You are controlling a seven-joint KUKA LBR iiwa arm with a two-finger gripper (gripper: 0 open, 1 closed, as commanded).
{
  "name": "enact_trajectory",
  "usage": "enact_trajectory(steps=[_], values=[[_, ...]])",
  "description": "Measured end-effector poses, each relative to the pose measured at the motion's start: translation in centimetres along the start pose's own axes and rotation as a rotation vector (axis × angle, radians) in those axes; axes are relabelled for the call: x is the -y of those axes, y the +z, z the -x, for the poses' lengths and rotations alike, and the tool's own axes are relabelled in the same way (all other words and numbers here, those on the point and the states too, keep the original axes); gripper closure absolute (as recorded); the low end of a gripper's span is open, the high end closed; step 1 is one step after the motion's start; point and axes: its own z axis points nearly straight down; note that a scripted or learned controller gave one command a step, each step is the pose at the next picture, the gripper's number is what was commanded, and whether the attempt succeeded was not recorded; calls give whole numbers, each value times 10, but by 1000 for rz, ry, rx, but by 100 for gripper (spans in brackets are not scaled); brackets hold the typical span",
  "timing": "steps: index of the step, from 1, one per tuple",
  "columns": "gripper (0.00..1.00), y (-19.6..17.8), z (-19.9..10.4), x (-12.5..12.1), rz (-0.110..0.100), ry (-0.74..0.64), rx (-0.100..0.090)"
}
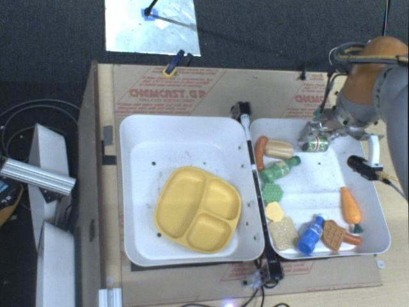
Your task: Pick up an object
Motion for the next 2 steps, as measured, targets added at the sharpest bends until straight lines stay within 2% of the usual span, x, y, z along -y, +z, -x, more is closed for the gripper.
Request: enact_trajectory(steps=[1,2], values=[[100,-87,-103,-5,-7,0,-10],[100,-85,-154,63,-14,2,-8]])
